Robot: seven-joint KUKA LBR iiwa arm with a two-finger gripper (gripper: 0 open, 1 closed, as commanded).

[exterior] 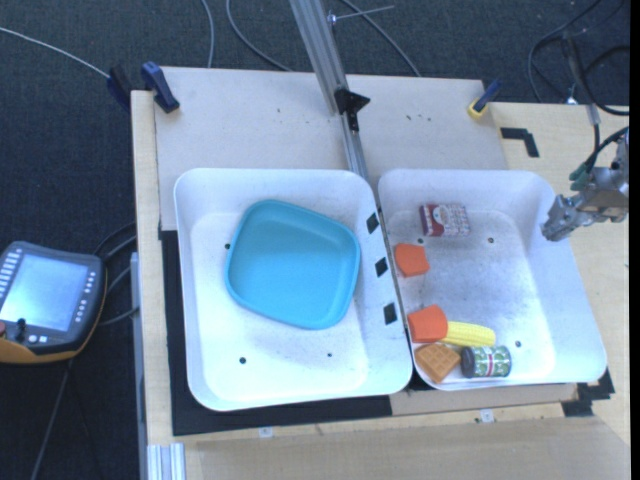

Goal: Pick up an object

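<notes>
- Your hand (560,218) sits at the far right rim of the right bin (575,298), near its upper corner. It is small and partly blurred against the cabling, so you cannot tell how wide it stands. Nothing shows in its grasp.
- Candidates for the pick all lie in the right bin. A small red-and-white carton (443,219) lies near the top, the nearest thing to your hand. An orange block (411,259) rests against the left wall below it.
- Lower down sits a tight cluster: a red-orange block (428,323), a yellow corn cob (469,334) touching it, a tan waffle-like piece (437,361) and a small dark can (486,361) lying on its side just under the corn.
- In the left bin (200,268) lies a blue plate (293,263), flat and hard to take hold of.
- I judge the step to be the approach: no object is lifted yet, and your hand is off to the side of every target.
- Next, you need to travel left over the bin and descend on one item. The carton or the lone orange block look easiest, each standing apart from neighbours. The lower cluster risks nudging several pieces at once.
</notes>
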